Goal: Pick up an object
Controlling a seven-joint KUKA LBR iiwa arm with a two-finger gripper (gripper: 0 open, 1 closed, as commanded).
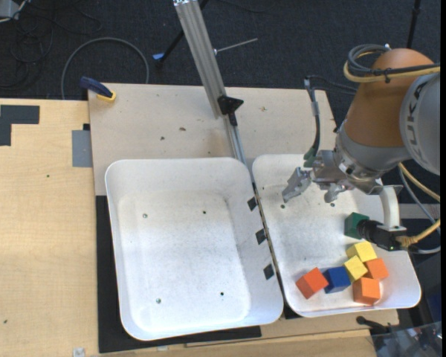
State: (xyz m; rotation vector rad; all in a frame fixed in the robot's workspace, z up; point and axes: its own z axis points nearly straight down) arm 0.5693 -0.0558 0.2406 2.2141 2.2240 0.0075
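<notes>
Below the hand (313, 186), well apart, lies the orange block (311, 282).

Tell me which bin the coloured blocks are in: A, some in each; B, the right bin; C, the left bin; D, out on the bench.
B: the orange block, blue block and yellow block all lie clustered in the near corner of the right bin.
</notes>
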